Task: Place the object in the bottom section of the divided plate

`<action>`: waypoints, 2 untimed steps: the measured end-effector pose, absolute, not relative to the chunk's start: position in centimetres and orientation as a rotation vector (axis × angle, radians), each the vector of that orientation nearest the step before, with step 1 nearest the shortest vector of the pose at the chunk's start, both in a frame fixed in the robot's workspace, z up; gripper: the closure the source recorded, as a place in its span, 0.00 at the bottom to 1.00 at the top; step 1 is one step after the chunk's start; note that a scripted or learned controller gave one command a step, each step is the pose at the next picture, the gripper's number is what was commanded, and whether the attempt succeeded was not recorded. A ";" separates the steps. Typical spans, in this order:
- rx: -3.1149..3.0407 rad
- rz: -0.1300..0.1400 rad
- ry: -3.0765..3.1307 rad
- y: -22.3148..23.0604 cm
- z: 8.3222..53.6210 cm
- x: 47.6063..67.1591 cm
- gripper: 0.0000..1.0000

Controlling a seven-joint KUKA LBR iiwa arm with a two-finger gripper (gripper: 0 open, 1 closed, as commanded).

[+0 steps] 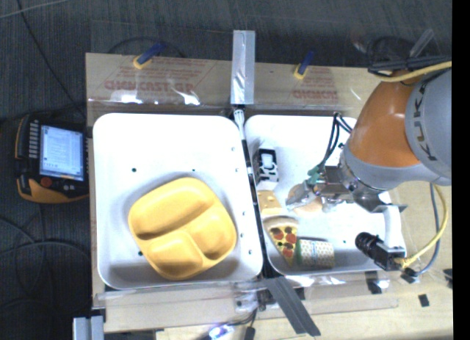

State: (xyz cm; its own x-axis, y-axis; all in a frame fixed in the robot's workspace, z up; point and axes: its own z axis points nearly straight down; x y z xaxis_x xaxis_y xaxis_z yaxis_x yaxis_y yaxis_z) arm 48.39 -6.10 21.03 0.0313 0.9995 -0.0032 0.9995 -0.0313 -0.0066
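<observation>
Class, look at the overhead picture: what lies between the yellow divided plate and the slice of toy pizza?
In the camera view, the touching rims of the two white bins run between the yellow divided plate and the toy pizza slice; otherwise bare bin floor.

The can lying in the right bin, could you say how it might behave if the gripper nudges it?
The can lies on its side, so it would probably roll. Its round wall may slip between fingers. It touches the pizza slice, which might shift too.

Partial "KUK" lettering on the arm's (411, 129) grey casing; red print on the backboard (169, 81) unreadable.
</observation>
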 end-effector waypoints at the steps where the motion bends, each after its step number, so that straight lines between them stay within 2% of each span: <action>1: -2.141 0.007 -2.294 0.5 18.2 48.3 1.00; 2: -2.191 0.008 -2.250 5.2 18.2 55.6 1.00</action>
